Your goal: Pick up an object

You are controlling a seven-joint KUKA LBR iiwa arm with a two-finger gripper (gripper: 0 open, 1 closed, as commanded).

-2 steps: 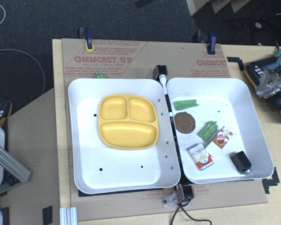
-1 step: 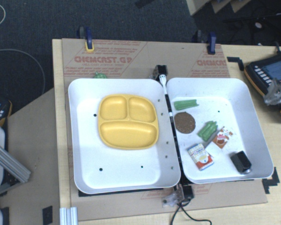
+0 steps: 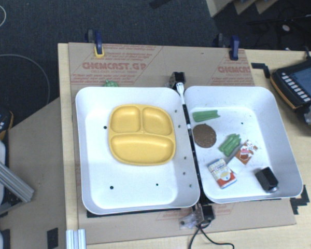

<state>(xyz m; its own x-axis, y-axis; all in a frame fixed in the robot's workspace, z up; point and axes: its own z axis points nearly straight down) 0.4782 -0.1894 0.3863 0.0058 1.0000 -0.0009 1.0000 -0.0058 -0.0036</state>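
Note:
The right bin [image 3: 280, 123] holds several small objects. A flat green strip [image 3: 205, 115] lies near its left wall, with a brown round disc [image 3: 204, 136] just below it. Right of the disc sits a green ridged piece [image 3: 229, 144], and beside that a red and white packet [image 3: 245, 152]. A small red and white carton [image 3: 222, 173] lies toward the bin's front, and a black block [image 3: 266, 179] rests at the front right corner.
A yellow divided plate [image 3: 142, 134] lies in the left bin [image 3: 93, 180]. A handheld pendant [image 3: 298, 83] sits at the right edge of the bench. Blue clamps [image 3: 98, 40] hold the board at the back.

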